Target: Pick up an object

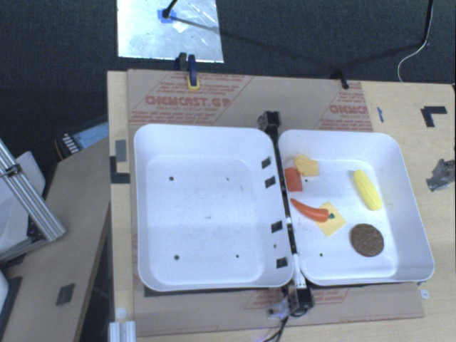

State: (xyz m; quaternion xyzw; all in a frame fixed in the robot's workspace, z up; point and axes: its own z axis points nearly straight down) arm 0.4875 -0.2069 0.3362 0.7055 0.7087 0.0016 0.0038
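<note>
The right white bin (410, 212) holds several toy foods. A yellow corn cob (367, 189) lies toward its right side, and a round brown cookie (367, 239) sits near the front. A red chili pepper (310, 209) lies across a yellow cheese slice (332, 221) in the middle. Near the bin's left wall are a small orange-red block (293, 179) and a pale yellow piece (307, 165). A grey part of my gripper (442, 175) pokes in at the right edge, outside the bin and well right of the corn.
The left white bin (142, 191) sits beside the right one, joined along a black-clipped divider (281, 191). Both rest on a cardboard sheet (214, 98) on the bench. A silver plate (169, 20) lies on the dark floor beyond.
</note>
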